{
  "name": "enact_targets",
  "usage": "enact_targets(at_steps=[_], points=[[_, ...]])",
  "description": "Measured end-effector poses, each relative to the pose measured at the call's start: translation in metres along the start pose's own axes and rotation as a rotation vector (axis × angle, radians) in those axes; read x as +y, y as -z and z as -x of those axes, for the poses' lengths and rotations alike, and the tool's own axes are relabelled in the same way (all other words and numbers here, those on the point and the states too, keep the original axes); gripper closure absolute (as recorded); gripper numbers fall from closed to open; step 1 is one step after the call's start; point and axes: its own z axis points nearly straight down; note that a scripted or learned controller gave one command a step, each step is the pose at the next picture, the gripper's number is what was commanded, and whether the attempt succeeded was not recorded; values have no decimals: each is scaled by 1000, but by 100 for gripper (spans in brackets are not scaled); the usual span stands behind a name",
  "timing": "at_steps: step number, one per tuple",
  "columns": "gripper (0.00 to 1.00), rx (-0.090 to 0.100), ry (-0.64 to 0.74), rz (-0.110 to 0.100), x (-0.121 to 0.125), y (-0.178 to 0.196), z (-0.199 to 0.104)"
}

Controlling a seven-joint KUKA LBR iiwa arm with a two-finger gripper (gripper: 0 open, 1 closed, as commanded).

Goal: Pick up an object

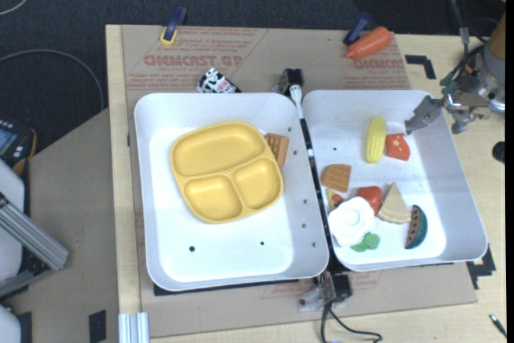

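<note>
The right bin [450,173] holds toy food: a yellow corn cob [375,139], a small red piece [397,146], a brown toast slice [336,177], a red tomato [370,195], a fried egg [351,221] with a green bit [367,241], a sandwich wedge [393,206] and a watermelon slice [415,226]. My gripper [442,120] hovers at this bin's upper right edge, right of the red piece. It is open, and nothing lies between its fingers [422,116].
The left bin [161,229] carries a yellow divided plate [227,170] with a brown waffle piece [277,149] beside it. On the bench behind the bins lie an orange carrot [369,42], a black-and-white toy [215,82] and a yellow clamp [170,30].
</note>
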Motion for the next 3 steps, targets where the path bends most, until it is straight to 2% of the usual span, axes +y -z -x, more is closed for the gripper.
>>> enact_targets(at_steps=[1,2,3], points=[[0,-3,3,14,3,8,0],[0,-1,5,8,10,-42,-8],[0,-1,3,7,12,-101,0]])
